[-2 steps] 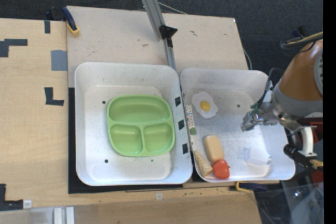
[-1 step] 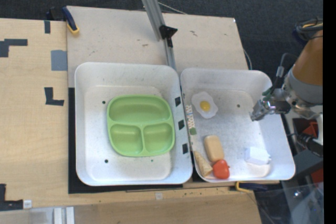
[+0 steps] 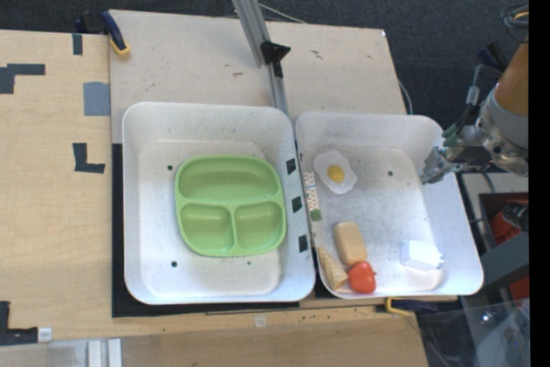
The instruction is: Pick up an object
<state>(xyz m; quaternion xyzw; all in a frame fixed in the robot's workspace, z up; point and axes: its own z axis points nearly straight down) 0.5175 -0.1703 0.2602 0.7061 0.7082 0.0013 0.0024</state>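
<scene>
Tomato [image 3: 362,278] — right bin's [image 3: 447,211] near corner | gripper [image 3: 435,165] — far-right rim

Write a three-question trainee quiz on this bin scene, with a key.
1. True or false: the green plate lies in the left bin.
2. Which item touches the red tomato? A) fried egg B) bread roll C) white packet
3. Fill in: the gripper hovers at the right bin's ____ rim.

Key: 1 true; 2 B; 3 right.
</scene>
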